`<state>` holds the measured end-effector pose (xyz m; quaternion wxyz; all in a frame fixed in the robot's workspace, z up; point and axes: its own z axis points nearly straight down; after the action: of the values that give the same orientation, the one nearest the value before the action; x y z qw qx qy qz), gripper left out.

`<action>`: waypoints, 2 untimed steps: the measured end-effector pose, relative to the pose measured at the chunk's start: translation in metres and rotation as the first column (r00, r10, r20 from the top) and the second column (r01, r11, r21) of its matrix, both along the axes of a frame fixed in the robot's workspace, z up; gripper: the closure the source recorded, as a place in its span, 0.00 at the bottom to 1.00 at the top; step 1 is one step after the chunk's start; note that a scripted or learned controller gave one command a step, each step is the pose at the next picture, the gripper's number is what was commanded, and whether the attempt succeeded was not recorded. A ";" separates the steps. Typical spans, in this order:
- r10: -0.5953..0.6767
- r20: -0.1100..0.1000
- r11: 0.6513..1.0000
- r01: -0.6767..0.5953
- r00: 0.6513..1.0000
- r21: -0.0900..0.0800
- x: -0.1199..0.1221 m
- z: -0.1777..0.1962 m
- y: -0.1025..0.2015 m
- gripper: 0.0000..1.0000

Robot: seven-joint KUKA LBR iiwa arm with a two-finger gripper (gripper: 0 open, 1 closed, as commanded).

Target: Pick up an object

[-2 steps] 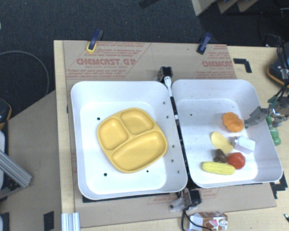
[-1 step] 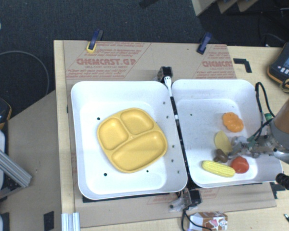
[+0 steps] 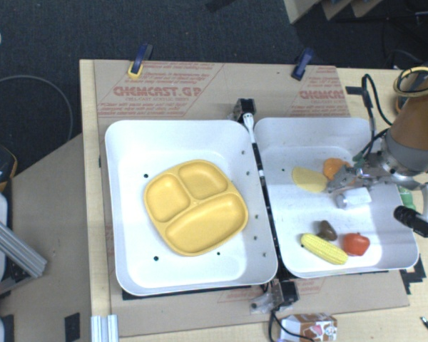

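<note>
Gripper low in right bin, near orange piece; grasp state: cannot tell.
Nothing lifted that I see; pick pending.

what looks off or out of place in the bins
Nothing stands out. The yellow tray lies flat in the left bin; the corn, tomato and other food sit loose in the right bin, nothing spilled.

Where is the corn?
The corn lies at the near edge of the right bin, beside the tomato and just below a small brown piece.
</note>
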<state>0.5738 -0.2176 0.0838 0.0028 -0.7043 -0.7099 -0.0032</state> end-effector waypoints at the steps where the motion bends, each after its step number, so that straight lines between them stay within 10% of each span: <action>1: -0.002 0.007 1.000 0.002 1.000 -0.010 0.065 0.002 0.018 0.00; 2: -0.005 0.004 1.000 0.005 1.000 -0.012 0.062 0.012 0.016 1.00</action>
<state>0.6359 -0.2021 0.0961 -0.0029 -0.7062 -0.7080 -0.0006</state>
